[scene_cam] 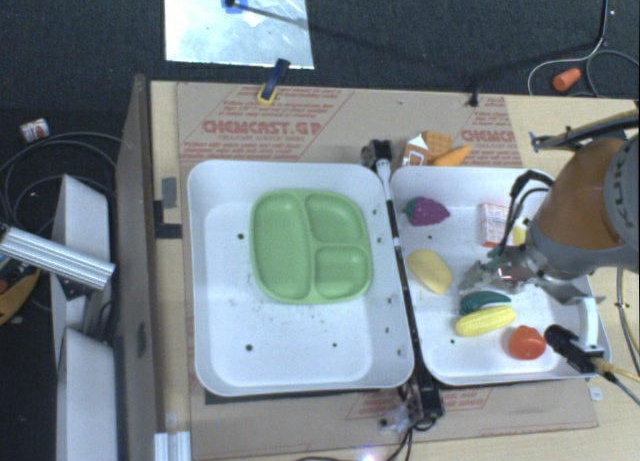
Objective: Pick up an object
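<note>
Camera view: gripper (497,274) low in right bin (452,364), tips just above teal object (485,300); can't tell finger state. Risk: items crowded, so jaws may nudge yellow corn-like piece (485,322) or pale yellow piece (430,271) & close on nothing. Right bin also has purple item (428,211), red ball (527,342), pink-white box (494,221). Left bin (220,349) holds green divided plate (308,247).

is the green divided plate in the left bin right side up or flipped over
Right side up: the green divided plastic plate shows its three sunken compartments facing up, lying flat in the left white bin.
</note>
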Controlling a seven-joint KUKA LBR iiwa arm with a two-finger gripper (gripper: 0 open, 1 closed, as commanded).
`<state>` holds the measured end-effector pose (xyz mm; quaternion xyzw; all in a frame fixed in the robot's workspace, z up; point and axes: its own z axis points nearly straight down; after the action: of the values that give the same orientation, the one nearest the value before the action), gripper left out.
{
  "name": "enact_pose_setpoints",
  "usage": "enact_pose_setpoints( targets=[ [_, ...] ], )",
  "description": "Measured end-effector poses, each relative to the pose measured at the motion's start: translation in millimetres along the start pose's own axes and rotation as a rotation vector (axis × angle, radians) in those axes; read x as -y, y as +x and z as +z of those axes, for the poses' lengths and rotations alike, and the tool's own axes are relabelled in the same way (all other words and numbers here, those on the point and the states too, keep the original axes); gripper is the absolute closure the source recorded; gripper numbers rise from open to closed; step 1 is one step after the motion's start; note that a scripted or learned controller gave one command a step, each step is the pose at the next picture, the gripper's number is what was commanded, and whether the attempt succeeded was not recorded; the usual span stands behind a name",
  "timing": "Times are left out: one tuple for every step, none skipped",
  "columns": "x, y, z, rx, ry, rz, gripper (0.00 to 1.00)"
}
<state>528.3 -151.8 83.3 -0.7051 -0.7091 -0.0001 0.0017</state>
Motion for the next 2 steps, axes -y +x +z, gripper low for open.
enact_pose_setpoints(
  targets=[
    [-47.5, -29.0, -50.2, 0.007, -0.011, 0.001, 0.00],
    [-1.0, 20.3, -36.2, 0.000, 0.002, 0.000, 0.00]
  ],
)
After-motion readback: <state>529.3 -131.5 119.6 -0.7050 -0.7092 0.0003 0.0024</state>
